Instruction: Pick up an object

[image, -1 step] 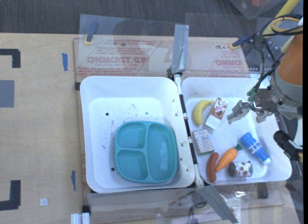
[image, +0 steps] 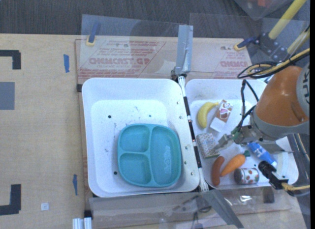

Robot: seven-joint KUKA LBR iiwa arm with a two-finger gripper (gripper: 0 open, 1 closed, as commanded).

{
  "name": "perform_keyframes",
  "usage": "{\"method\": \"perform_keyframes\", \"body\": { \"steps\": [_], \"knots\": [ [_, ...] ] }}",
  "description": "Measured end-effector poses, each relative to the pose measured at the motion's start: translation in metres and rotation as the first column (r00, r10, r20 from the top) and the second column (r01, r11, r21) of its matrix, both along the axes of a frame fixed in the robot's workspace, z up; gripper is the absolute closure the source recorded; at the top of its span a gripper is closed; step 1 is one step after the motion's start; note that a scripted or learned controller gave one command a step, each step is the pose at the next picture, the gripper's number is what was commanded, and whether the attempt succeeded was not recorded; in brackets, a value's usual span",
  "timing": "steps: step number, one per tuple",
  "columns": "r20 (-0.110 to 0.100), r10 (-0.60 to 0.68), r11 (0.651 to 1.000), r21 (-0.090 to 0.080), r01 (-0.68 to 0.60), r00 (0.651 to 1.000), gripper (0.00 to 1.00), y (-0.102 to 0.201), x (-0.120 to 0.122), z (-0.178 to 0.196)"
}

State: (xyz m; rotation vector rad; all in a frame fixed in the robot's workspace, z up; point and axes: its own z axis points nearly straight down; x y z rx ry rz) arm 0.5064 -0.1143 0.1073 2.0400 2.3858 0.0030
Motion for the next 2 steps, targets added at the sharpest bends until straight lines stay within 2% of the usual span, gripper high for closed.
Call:
{"method": "perform_keyframes", "body": {
  "steps": [1,2],
  "knots": [
    [0.032,0.053,0.999,-0.008,-0.053,0.998,0.00,0.012,-0.017,-0.011],
    [0.021,-0.166,0.986,0.007,0.166,0.986,0.00,-0.020,-0.018,-0.012]
  ]
}}
